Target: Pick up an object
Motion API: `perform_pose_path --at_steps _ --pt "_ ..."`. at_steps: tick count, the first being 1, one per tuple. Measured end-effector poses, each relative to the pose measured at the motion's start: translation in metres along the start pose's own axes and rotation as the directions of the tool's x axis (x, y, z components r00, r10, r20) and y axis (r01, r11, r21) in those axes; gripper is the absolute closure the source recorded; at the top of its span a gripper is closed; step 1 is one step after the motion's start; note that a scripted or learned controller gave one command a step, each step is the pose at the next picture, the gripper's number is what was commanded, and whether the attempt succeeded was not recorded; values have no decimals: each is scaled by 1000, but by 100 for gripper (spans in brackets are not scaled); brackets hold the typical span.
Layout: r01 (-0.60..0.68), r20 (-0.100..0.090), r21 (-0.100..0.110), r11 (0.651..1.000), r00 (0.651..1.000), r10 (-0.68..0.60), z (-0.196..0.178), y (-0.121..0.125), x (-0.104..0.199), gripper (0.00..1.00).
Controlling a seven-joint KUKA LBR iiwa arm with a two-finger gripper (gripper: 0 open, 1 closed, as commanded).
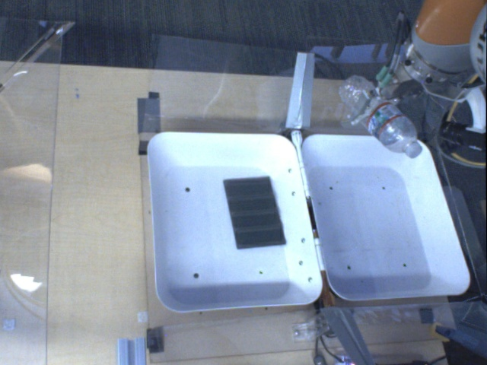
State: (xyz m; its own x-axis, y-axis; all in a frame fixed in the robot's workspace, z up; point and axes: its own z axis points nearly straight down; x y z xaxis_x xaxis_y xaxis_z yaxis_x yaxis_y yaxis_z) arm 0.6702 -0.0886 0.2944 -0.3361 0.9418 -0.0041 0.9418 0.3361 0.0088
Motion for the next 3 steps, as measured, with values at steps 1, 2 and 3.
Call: perform_pose_path --at_steps 1,2,3 --pt "-140 -1 2 990 990 140 -47 7 21 100" --pt "-132 2 -4 991 991 132 -59 9 22 100" --pt "55 -3 3 998 998 -55 64 6 20 100"
